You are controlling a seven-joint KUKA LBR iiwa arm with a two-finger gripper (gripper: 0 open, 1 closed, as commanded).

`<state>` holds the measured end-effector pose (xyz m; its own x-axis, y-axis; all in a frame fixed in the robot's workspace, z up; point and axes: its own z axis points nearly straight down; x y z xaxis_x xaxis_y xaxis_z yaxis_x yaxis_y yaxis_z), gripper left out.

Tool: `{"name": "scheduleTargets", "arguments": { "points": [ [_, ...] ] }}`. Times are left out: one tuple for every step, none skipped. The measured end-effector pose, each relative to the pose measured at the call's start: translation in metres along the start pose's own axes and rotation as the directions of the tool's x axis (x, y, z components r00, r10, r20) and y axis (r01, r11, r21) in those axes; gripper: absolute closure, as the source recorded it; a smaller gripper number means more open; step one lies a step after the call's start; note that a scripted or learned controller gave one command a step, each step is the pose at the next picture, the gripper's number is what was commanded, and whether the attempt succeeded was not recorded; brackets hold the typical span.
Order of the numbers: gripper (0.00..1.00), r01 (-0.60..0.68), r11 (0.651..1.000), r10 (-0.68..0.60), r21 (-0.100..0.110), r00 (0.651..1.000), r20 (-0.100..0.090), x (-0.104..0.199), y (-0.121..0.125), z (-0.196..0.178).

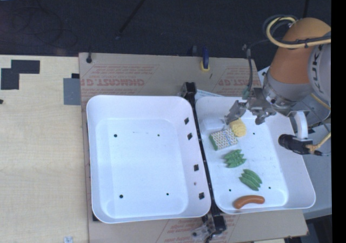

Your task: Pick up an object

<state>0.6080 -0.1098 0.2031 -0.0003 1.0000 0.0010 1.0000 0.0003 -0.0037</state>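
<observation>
Gripper (244,113) sits over the far part of the right bin (300,196), hanging from the grey arm w/ orange band (294,58) that comes in from the right. Two dark fingers point down and left, spread apart, w/ nothing between them. Yellow toy (238,127), prob. a corn piece, lies just below and beside the nearer fingertip, so close I can't tell if they touch. Touching the yellow toy on its left is a pale checkered block (223,139), tilted, w/ a greenish grid face. Nearer the camera in the same bin: a green leafy piece (234,158), then a green pea pod (250,179) just beyond it toward the near-right, and an orange sausage (248,201) lying crosswise close to the near wall. All three are well apart from the gripper, the sausage farthest. Left bin (97,128) stands side by side w/ the right one, dark clips along the shared edge. Both bins rest on a cardboard sheet (146,74) w/ red print, on a light wood bench (38,155). A blue clamp (205,58) holds the sheet's far edge.
</observation>
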Motion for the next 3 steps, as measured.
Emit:
{"name": "scheduleTargets", "arguments": {
  "points": [
    [0.0, -0.009, 1.0, 0.009, 0.003, 1.0, 0.0, -0.076, -0.05, 0.121],
    [0.0, 0.006, 1.0, -0.006, -0.003, 1.0, -0.002, 0.0, -0.011, 0.116],
    [0.0, 0.008, 1.0, -0.008, 0.025, 1.0, -0.005, -0.033, 0.032, 0.119]
  ]
}}
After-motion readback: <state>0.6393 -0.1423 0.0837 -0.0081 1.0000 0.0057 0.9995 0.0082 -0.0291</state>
